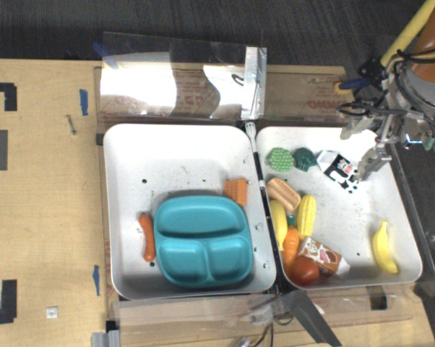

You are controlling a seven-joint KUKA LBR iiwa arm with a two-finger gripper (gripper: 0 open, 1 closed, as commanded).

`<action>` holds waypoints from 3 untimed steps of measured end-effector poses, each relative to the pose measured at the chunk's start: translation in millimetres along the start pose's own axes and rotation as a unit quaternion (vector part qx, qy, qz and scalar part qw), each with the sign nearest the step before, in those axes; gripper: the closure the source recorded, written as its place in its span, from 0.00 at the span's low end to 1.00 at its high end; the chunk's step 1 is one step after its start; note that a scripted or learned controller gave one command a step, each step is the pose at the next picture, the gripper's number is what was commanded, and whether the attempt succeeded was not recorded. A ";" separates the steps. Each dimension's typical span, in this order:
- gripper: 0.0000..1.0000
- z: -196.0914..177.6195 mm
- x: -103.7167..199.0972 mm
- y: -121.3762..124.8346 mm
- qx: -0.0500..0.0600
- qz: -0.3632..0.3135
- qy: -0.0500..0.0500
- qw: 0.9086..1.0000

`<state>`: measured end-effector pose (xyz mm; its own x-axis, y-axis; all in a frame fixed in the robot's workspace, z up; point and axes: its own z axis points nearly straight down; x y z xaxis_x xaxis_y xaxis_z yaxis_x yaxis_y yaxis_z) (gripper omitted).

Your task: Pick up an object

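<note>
My gripper [362, 147] hangs over the far right corner of the right bin [362, 215], fingers apart and nothing between them. A small black-and-white box [340, 170] lies just left of and below its lower finger [368, 162]. Along the right bin's left side lie a light green broccoli [280, 159], a dark green vegetable [304, 158], a hot dog bun [282, 191], a corn cob [306, 215], a carrot [291, 241], a red tomato [303, 270] and a snack packet [323, 255]. A yellow banana [384, 249] rests near that bin's right wall.
The left bin [131, 157] holds a teal divided tray [203, 241], an orange sausage [147, 237] beside it and an orange block [236, 191] at the divider. A clear plastic panel [181, 85] stands behind the bins. Cables and the arm's wrist [420, 71] crowd the upper right.
</note>
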<state>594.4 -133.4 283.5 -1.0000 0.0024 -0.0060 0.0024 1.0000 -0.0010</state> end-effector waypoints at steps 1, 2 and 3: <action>0.00 137.4 60.2 13.9 -0.002 -0.080 0.004 0.997; 0.00 173.6 54.9 30.7 0.000 -0.063 -0.002 0.998; 0.00 136.9 57.8 -30.4 0.001 -0.163 -0.002 0.987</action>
<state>537.3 -163.8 146.2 -0.9476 -0.3194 -0.0085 -0.3194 0.9476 -0.0050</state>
